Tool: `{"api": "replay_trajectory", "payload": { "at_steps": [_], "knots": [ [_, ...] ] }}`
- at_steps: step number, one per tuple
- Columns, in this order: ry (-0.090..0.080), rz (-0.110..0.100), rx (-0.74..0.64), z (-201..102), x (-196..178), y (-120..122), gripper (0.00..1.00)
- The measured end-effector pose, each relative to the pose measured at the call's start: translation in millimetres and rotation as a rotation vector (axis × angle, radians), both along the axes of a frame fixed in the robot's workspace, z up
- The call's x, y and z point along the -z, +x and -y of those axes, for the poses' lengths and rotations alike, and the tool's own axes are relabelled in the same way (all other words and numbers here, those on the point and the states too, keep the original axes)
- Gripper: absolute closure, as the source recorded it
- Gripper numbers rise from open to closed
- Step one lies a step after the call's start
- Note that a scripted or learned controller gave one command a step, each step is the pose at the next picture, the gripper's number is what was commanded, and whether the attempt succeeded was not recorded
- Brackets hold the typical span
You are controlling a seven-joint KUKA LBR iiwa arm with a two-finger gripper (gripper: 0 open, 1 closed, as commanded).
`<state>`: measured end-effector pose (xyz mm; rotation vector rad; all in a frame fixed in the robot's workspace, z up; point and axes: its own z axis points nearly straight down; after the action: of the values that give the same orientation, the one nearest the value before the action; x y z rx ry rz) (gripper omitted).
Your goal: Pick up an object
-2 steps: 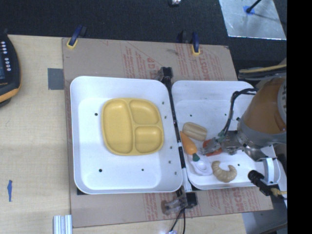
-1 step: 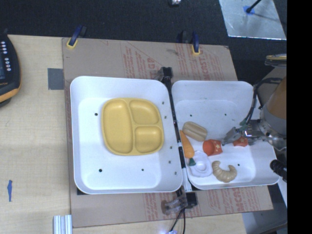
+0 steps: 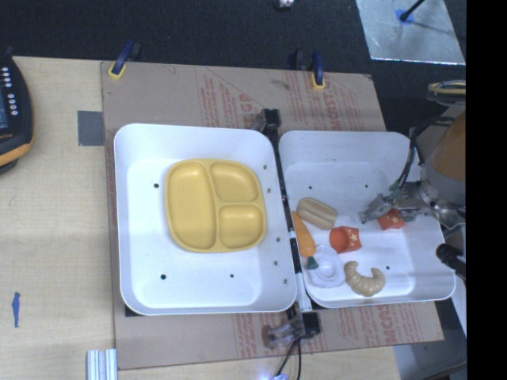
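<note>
The right bin holds several toy foods. A tan bread roll lies at its left, with an orange carrot along the left wall. A red carton-like piece sits in the middle, and a pale croissant lies near the front beside a small whitish blue-marked piece. My gripper reaches in from the right, low over the bin's right half. A small red item lies directly beneath it; whether it is gripped is unclear.
The left bin carries a yellow divided plate. A black divider clip sits between the bins at the back. Blue and yellow clamps hold the cardboard base. A controller lies at the far left.
</note>
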<state>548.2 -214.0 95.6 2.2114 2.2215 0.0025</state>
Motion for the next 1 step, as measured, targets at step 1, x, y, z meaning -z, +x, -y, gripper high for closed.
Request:
{"api": "replay_trajectory", "payload": {
  "at_steps": [1],
  "knots": [
    [-0.007, 0.009, -0.004, 1.6, -15.0, 1.5, 1.00]
  ]
}}
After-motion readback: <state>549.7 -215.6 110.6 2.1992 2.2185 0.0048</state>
